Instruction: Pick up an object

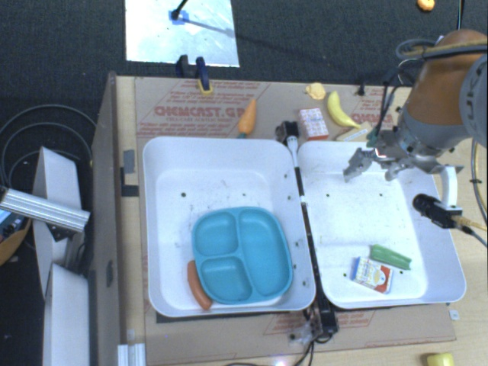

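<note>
A brown counter (191, 105) printed with red lettering carries two shallow white bins side by side, touching along their inner edges. The left bin (164, 174) and the right bin (335, 197) take up most of the surface. Along the far edge, behind the bins, lie an orange carrot (247, 117), a small pink-and-white box (313, 123), a yellow banana (339, 111) and a small pale yellow piece (316, 91). A blue clamp (201, 72) grips the far left edge.
</note>
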